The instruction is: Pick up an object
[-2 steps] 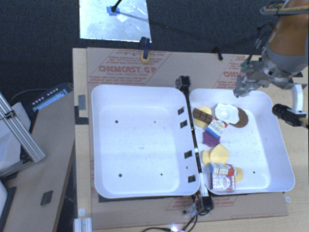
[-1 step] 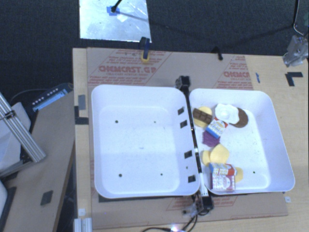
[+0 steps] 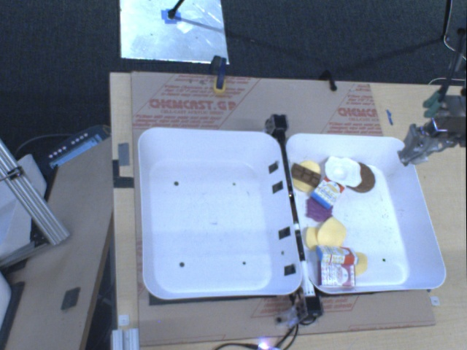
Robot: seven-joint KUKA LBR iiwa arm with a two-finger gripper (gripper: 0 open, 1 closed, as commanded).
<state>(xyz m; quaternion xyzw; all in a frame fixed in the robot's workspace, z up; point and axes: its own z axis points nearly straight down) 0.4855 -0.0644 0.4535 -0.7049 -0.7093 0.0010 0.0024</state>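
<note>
Two bins sit side by side on the bench (image 3: 124,268), their inner walls touching. The left bin (image 3: 157,217) lies beside the right bin (image 3: 416,217), which holds a cluster of items along its left half. At the far end lie a flat bar (image 3: 306,173) and, right of it, a cup (image 3: 341,170) partly overlapping a disc (image 3: 364,179). Nearer, a small packet (image 3: 327,192) sits above a folded piece (image 3: 317,209), then a rounded lump (image 3: 328,232), and nearest, a carton (image 3: 336,267). The gripper (image 3: 410,153) hangs over the right bin's far right corner.

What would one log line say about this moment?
gripper: over right bin edge, holding nothing | toys: in right bin | left bin
</note>
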